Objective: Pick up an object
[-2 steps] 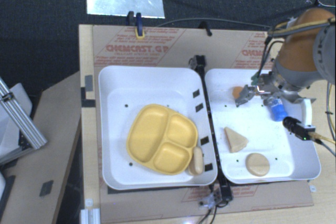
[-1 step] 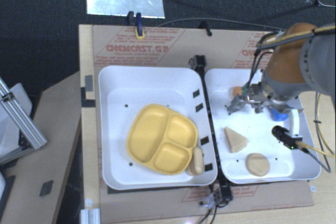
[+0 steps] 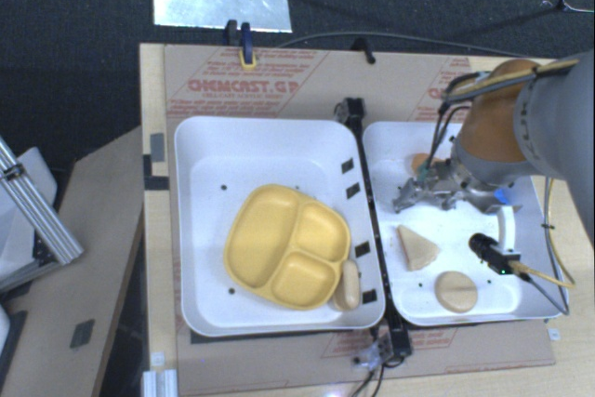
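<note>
We see the gripper (image 3: 420, 192) low in the right bin (image 3: 390, 293), just above the wedge (image 3: 417, 248). We cannot tell its state. If it descends there, it may miss the wedge.

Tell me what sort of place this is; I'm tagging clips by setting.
Probably a robotics lab bench set up for grasping trials, not a kitchen. Two white bins sit on a board, holding a yellow tray and toy food such as a wedge; a grey arm reaches in, cables trailing.
</note>
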Action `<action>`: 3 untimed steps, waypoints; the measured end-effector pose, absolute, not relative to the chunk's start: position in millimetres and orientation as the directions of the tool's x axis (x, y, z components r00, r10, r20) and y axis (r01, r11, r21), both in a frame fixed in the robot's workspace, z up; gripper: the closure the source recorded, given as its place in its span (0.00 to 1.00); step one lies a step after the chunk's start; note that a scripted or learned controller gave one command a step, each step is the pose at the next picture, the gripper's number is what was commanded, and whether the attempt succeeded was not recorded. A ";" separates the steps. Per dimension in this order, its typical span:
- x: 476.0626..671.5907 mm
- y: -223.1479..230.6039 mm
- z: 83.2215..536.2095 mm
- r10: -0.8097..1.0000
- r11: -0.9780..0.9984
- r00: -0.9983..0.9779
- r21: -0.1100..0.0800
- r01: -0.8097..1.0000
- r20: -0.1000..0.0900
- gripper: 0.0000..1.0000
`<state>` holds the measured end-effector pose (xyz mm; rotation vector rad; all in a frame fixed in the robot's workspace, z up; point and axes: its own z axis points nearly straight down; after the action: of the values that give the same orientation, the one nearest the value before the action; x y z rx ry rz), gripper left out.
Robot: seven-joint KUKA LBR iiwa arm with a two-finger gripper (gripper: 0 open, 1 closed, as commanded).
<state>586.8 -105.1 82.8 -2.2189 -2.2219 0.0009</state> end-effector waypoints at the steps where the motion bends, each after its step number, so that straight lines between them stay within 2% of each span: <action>1: 588.0 -105.5 95.4 1.000 0.002 -0.002 0.003 1.000 -0.001 1.00; 3: 604.5 -105.6 195.3 1.000 0.005 -0.005 0.007 1.000 -0.001 1.00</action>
<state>604.5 -105.6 195.3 -2.2203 -2.2312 -0.0070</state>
